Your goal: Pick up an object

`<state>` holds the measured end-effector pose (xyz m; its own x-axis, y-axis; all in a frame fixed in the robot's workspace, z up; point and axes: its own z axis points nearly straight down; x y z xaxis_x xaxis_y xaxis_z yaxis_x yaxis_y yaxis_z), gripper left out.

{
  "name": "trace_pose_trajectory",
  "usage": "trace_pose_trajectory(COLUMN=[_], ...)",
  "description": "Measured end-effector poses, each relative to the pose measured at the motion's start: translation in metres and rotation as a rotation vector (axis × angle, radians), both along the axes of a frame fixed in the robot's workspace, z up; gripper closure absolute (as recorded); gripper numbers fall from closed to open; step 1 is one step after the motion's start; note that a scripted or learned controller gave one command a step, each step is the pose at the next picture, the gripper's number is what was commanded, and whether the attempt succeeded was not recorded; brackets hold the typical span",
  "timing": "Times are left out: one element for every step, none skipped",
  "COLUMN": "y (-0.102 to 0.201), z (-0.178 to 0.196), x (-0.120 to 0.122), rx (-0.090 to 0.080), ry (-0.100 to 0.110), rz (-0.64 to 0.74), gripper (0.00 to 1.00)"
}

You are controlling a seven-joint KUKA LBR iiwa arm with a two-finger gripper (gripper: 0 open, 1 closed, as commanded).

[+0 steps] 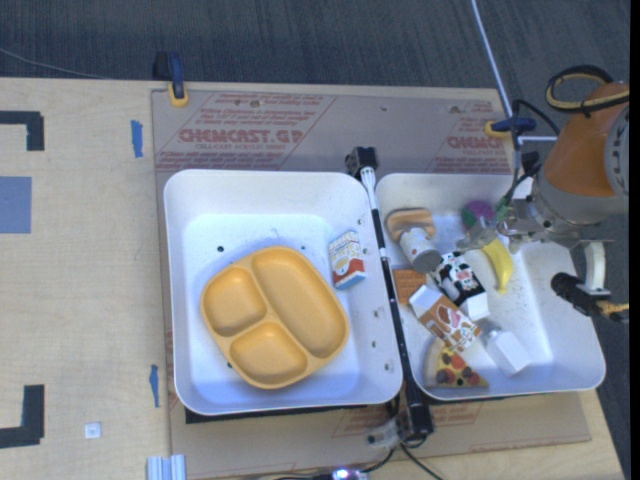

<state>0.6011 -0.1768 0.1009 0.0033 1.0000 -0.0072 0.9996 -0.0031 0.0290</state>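
Several small toys crowd the right bin (560, 373), the banana (497, 265) near its far wall beside the gripper (510, 223), whose opening I cannot tell; it looks light, smooth and curved, best pinched across its middle.

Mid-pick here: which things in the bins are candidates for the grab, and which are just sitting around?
Candidates, right bin, near the arm:
banana
black-and-white toy
snack packet
white block

Lying about, left bin:
yellow divided plate
small carton
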Motion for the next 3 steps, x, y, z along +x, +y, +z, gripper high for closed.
trace_pose_trajectory(y=[0.001,0.063,0.115], z=[0.006,0.049,0.12], x=[-0.003,-0.013,-0.006], rx=[-0.001,0.007,0.008], ry=[0.009,0.027,0.027], rz=[0.003,0.005,0.005], gripper=[1.0,1.0,1.0])
